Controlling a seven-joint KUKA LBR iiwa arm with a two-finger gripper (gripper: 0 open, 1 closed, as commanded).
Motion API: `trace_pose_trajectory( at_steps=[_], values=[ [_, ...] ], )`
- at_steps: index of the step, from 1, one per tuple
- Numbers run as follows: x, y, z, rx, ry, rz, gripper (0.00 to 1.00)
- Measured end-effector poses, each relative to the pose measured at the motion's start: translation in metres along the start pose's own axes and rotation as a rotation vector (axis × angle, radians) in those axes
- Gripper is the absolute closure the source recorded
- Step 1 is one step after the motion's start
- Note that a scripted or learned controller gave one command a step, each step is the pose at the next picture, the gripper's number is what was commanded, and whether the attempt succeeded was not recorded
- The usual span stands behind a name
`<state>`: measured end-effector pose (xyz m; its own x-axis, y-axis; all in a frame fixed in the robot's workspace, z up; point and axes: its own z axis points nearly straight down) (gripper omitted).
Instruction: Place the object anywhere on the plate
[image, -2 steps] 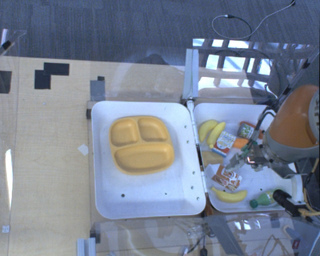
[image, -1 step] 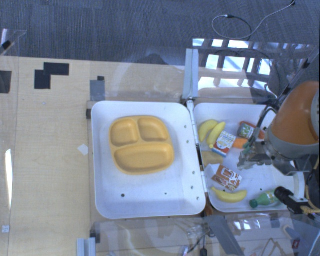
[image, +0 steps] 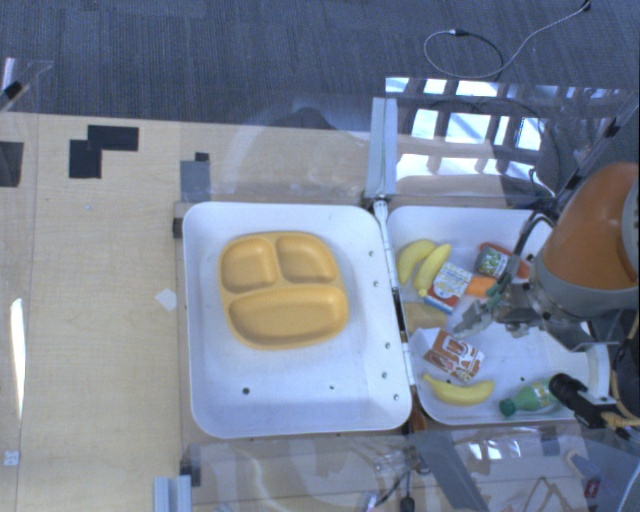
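Observation:
A yellow plate (image: 284, 288) with three compartments lies in the left white bin (image: 300, 400). The right bin (image: 530, 350) holds the loose objects. Two yellow bananas (image: 424, 263) lie at its far left, with a white and blue carton (image: 450, 285) beside them. Further back sits a green and red carton (image: 491, 260). An orange and white packet (image: 453, 355) rests above a single banana (image: 458, 391) near the front. My gripper (image: 472, 317) hangs low over the right bin, just above and to the right of the orange and white packet.
A green bottle (image: 527, 401) lies at the front right of the right bin, under the arm. The raised divider (image: 393, 300) between the bins stands between my gripper and the plate. The arm's orange band (image: 595, 235) covers the bin's right side.

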<state>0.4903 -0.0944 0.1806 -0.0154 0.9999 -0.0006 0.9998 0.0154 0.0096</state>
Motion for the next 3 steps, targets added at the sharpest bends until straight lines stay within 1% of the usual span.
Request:
trace_pose_trajectory(
  at_steps=[1,2,3],
  values=[
    [0.006,0.006,0.063,-0.022,-0.003,-0.322,0.0],
    [-0.042,0.026,0.07,-0.046,-0.003,-0.384,0.0],
    [-0.04,0.032,0.053,-0.064,-0.007,-0.386,1.0]
  ],
)
